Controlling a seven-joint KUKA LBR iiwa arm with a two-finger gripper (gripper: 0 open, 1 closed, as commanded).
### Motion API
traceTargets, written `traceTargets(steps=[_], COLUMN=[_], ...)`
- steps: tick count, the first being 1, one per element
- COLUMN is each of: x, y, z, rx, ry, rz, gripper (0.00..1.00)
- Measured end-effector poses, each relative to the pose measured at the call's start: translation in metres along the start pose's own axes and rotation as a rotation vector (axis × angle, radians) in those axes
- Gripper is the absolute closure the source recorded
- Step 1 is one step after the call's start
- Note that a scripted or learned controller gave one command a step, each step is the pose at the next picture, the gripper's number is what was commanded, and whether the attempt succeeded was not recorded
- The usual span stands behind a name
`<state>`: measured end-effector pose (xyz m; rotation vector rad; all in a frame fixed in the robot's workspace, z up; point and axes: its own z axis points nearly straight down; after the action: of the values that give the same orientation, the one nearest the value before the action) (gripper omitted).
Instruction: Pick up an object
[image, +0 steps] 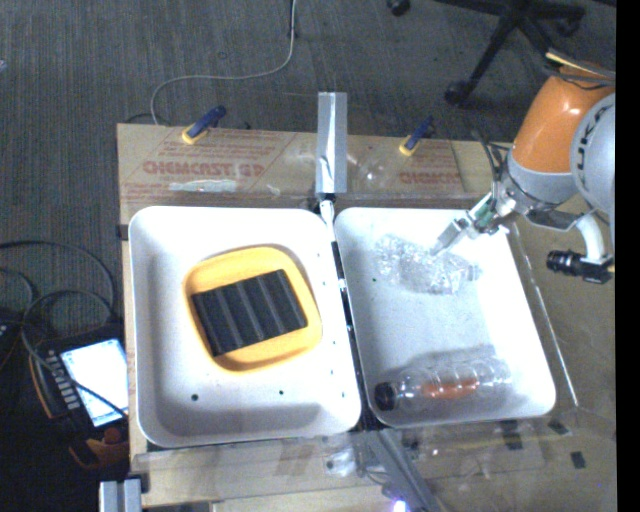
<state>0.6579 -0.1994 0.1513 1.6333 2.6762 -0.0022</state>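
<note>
The gripper (447, 236), finger state indeterminate, hovers over crinkled clear plastic (425, 264) in the right bin (520, 300), near a smooth clear bottle (445, 382).

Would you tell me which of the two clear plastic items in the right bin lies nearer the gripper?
The crumpled clear wrapper, directly beneath the gripper; the clear bottle lies at the bin's near edge.

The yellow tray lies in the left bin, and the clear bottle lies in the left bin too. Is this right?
Not quite. The camera view shows the bottle in the right bin, along its near edge. The yellow tray does lie in the left bin.
</note>
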Motion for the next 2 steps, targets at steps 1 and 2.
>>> traceTargets(steps=[1, 2], x=[0.0, 0.0], y=[-0.01, -0.008], z=[0.056, 0.043], rx=[-0.001, -0.008], ry=[0.004, 0.001], rz=[-0.075, -0.075], gripper=[0.0, 1.0])
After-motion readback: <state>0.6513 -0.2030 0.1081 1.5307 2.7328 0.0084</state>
